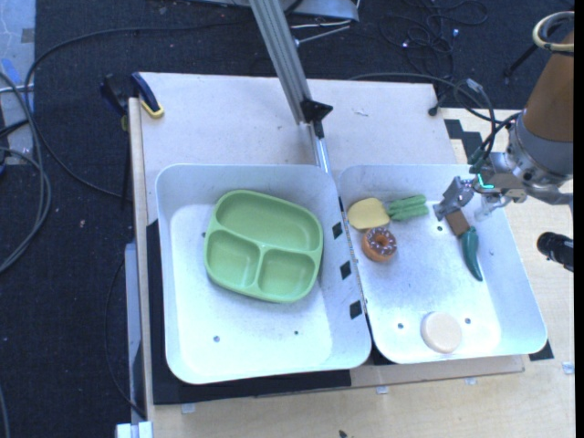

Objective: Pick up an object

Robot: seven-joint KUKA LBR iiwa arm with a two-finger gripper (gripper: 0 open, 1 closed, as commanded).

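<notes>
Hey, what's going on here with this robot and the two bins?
A grey robot arm reaches in from the right, its gripper low over the right bin, just above a dark green toy pepper. Whether it grips anything can't be told. That bin also holds a yellow piece touching a light green vegetable, a frosted donut and a cream disc. The left bin holds a green divided plate.

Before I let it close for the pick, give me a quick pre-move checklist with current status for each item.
1. Pincer over the right bin: ok.
2. Target nearby, dark green pepper-like item just below the pincer: ok.
3. Pincer lined up over that item: cannot tell.
4. Neighbours apart from it, donut and round cream disc: ok.
5. Pincer not holding anything: cannot tell.
</notes>
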